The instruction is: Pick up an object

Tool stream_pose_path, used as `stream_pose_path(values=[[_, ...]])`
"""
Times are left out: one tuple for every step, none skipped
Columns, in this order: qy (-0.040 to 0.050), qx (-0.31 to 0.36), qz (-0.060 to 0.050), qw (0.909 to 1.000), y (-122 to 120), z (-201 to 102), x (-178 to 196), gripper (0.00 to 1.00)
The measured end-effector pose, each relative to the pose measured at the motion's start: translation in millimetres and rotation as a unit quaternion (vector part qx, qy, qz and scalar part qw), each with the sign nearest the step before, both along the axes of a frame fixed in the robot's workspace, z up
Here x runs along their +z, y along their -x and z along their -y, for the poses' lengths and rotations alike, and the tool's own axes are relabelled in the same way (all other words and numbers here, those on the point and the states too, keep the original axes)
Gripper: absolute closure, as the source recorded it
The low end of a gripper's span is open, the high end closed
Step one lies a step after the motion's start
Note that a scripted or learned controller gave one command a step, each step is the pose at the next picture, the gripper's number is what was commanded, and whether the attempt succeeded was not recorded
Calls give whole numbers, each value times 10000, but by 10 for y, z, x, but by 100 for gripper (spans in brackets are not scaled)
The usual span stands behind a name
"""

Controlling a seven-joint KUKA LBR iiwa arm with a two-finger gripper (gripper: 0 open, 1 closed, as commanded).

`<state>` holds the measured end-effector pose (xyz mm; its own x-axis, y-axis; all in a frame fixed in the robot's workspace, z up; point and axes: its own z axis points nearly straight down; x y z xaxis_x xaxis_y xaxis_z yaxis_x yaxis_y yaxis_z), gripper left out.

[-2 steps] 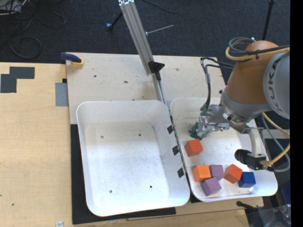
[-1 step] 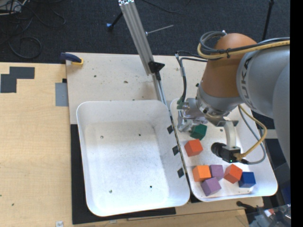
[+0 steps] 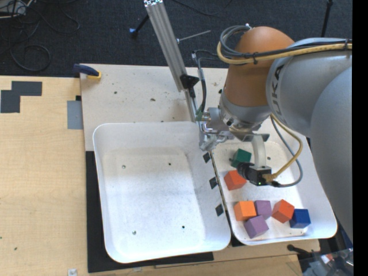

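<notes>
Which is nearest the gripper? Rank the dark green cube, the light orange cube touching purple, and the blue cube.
1. Dark green cube, far part of the right bin, beside the gripper.
2. Light orange cube, that bin's left side.
3. Blue cube, its near-right corner.

Dark carpet floor (image 3: 86, 16) up top, black cables (image 3: 34, 56) looped all over it. Pale wood bench (image 3: 34, 183) on left, few grey patches (image 3: 20, 94) set in. Lighter speckled board (image 3: 138, 91) beside it, blue-and-yellow clamp (image 3: 86, 71) at far-left corner. Slanted aluminium rail (image 3: 169, 45) rising off board, checker tag (image 3: 153, 1) on tip. Light pretty even, shadows soft.
</notes>
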<state>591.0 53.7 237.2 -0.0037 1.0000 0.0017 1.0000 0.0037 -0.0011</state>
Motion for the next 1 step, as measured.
stream_pose_path(values=[[9, -5, -1, 10000, -191, -407, 9, 100]])
